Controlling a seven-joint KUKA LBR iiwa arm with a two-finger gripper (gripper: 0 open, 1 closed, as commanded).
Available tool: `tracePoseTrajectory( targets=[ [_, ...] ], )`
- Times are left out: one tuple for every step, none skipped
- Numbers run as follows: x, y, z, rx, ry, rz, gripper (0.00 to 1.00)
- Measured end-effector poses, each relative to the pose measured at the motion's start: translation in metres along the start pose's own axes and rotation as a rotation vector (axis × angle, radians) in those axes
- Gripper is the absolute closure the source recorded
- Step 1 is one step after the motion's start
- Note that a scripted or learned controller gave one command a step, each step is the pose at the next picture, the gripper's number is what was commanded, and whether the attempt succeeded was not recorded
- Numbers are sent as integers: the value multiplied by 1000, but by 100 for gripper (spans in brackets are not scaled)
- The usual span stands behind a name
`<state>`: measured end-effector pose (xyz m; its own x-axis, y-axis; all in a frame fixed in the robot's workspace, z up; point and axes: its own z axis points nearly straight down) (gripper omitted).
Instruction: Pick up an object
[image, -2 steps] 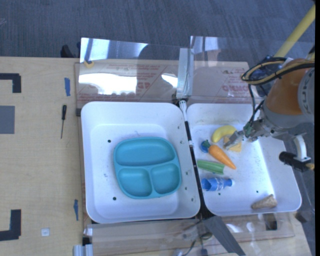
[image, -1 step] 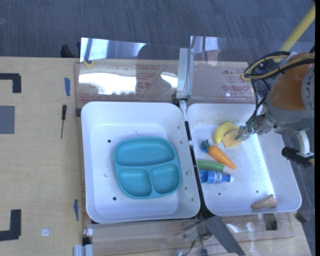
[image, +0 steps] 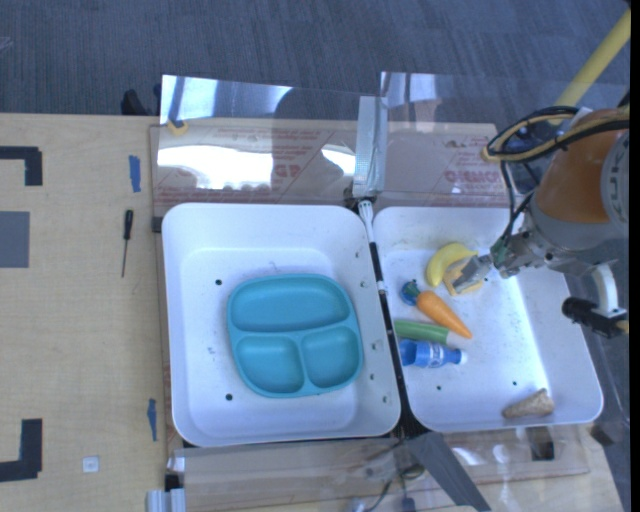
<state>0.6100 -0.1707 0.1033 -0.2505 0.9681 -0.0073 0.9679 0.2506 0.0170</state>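
Yellow banana (image: 446, 263) lies touching the pincer (image: 470, 275).

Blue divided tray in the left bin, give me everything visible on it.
The blue divided tray is a light turquoise, rounded-rectangle plate that looks like smooth moulded plastic. It has three compartments: one long one across the far side and two smaller ones side by side on the near side, split by raised ridges. It lies flat and right way up, turned slightly askew, roughly mid-floor in the left bin. Nothing lies in it. It touches only the bin floor; the gripper is over the other bin.
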Motion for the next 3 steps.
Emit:
tracePoseTrajectory(
  targets=[
    [-25,-19,-63,11,2,122,0],
    [37,-17,-154,7,4,-75,0],
    [36,-17,-162,8,3,-75,100]
  ],
)
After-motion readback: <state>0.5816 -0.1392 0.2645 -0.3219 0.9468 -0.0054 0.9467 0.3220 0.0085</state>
